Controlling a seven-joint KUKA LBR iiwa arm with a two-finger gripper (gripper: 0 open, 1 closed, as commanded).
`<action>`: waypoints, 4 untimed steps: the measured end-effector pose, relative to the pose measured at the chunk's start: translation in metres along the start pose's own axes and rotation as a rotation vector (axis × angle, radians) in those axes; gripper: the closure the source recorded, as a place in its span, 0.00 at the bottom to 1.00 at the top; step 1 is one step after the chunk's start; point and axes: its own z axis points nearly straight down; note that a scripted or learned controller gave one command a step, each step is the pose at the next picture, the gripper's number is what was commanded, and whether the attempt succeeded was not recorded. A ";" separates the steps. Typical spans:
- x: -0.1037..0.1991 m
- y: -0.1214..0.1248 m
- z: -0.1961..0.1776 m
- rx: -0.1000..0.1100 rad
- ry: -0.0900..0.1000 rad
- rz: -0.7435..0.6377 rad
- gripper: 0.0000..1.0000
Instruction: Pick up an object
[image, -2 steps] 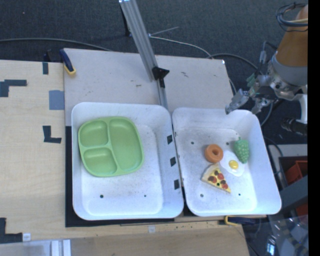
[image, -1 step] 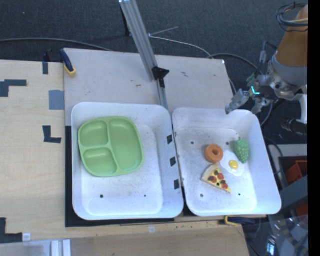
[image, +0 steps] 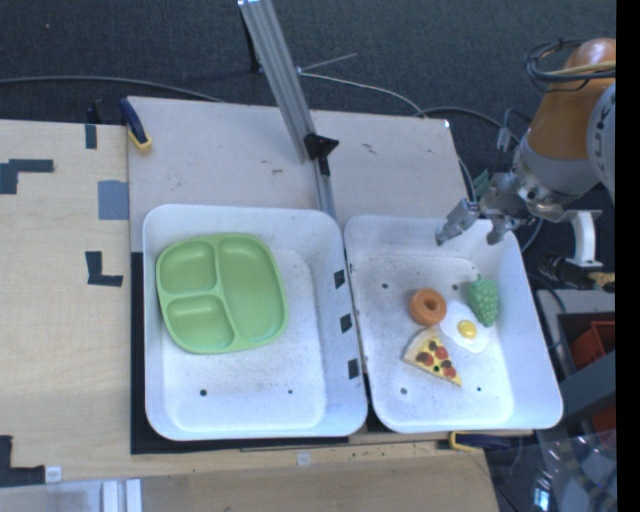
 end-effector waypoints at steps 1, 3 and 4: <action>0.008 -0.004 0.063 0.002 0.001 -0.001 0.00; 0.003 -0.006 0.111 -0.004 0.000 -0.002 1.00; 0.003 -0.013 0.065 -0.010 0.000 0.000 1.00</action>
